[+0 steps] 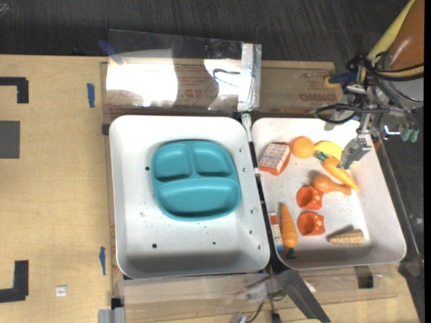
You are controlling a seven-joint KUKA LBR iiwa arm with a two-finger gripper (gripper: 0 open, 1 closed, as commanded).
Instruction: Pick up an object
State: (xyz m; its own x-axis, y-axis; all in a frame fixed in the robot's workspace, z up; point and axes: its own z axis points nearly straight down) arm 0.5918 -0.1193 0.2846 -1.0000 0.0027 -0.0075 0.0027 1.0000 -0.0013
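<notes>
The gripper (353, 155) hung low over the far right part of the right bin (387, 244), its tips just above a cluster of toy food. Whether anything sat between them I could not tell, and how they stood was too small to make out. Nothing looked lifted, so my judgement was that the task was at the approach step, with the grasp not yet made.

The likeliest target was the yellow banana (326, 149), lying just left of the tips, with an orange carrot-like piece (341, 175) right below them. Close by sat an orange ball (302, 147) and a small carton (273, 157) toward the bin's left wall. Further forward lay 2 red cup-like pieces (309, 209), a carrot (288, 226) and a cone (346, 236) near the front rim.

The next move called for settling on 1 item, centring over it and descending without nudging its neighbours, since the pieces crowded each other.

The left bin (128, 241) held a teal divided plate (195, 178), well apart from the action.
</notes>
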